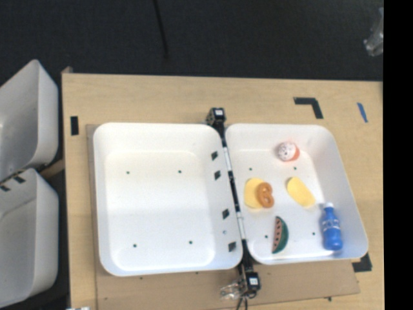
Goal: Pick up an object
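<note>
Nearest the camera, just outside the near corner of the right bin (342, 148) where it meets the left bin (155, 199), a small black clamp (250, 280) sits on the wooden bench (77, 95). Inside the right bin, by its near wall, a watermelon-slice toy (278, 234) lies close to the seam side, and a blue bottle (331, 227) with a white cap lies on its side against the bin's outer wall, cap pointing away from the camera. In the middle of the right bin an orange, ring-like piece (259, 194) rests towards the seam, with a yellow oval piece (300, 192) near it on the outer side, the two apart. Further back in the right bin, near its far wall, a small round pink-and-white object (286, 150) lies by itself. Beyond the right bin's far seam corner sits a second black clamp (216, 115), and past its far wall the bench bears a black corner mark (310, 105) and a short blue mark (362, 112). How far the gripper is open, or whether it has hold of anything, cannot be told.
</note>
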`<state>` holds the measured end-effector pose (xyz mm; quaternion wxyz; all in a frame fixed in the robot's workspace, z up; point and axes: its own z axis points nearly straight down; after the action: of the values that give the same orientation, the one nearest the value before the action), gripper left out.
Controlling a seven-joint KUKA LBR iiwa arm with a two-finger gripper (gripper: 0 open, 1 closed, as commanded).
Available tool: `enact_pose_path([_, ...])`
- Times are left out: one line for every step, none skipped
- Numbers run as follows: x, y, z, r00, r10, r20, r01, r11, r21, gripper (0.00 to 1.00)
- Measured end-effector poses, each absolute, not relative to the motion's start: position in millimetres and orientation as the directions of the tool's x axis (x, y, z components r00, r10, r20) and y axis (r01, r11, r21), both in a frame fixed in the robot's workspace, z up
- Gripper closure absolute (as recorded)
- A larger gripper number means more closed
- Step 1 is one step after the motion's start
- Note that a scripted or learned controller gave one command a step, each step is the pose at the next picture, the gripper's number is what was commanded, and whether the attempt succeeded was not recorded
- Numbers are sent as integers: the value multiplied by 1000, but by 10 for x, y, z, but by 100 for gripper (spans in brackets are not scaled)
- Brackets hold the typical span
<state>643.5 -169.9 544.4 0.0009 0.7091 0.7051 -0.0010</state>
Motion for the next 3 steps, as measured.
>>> enact_pose_path([6174,-2061,5518,3,1000,-2,1000,-3,1,100])
enact_pose_path([5968,-2295,5513,1,1000,-2,1000,-1,1,100])
enact_pose_path([5633,-2286,5512,1,1000,-1,1000,-1,0,100])
